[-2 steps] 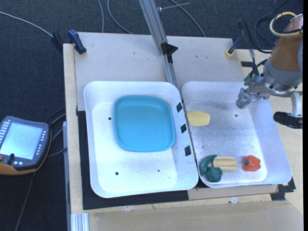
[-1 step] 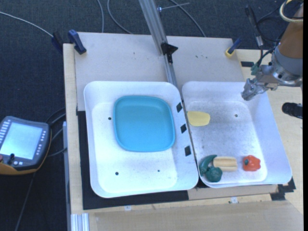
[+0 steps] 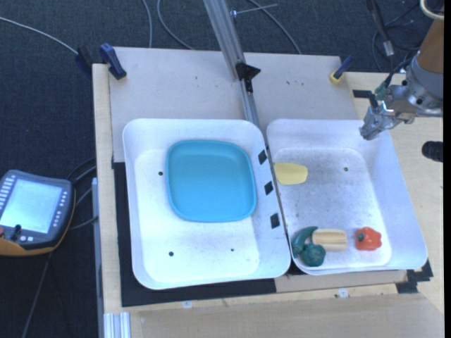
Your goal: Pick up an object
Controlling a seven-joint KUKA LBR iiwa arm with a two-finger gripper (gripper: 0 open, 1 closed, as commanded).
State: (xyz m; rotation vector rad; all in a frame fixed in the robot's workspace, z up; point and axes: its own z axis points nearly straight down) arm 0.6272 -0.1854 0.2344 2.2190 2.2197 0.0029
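The arm is cut off by the frame's right edge. The pincer is too small and blurred to read. The desk runs off the bottom edge.

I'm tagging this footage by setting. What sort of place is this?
Most likely a robotics lab: a teach pendant lies beside the bench, cables trail over dark carpet, and two white bins hold a blue plate and toy food.

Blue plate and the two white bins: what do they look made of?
Blue plate: likely plastic, smooth semi-gloss, uniform turquoise with soft rounded corners. Left bin and right bin: probably thin moulded plastic, matte white, with curved rims and dark speckled scuffing on the floors.
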